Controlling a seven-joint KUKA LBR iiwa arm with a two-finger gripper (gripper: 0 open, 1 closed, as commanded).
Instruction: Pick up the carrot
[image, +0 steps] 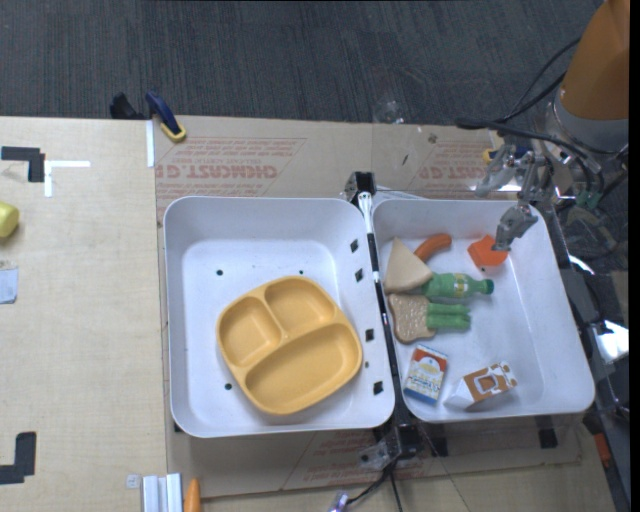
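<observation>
the gripper (515, 222) hangs over the right bin's (560, 330) far corner, just above a blocky orange piece (488, 253); i can't tell its state. the carrot (433, 244), smooth and tapered, lies beside a tan wedge (405, 266). a glossy yellow divided plate (288, 344) sits in the left bin (190, 300).

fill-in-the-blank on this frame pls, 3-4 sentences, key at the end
1. The yellow divided plate lies in the ____ bin.
2. The green bottle lies in the ____ bin.
3. The divided plate has ____ compartments.
4. The carrot lies at the ____ end of its bin, beside the tan wedge.

Missing words: left; right; three; far
</observation>
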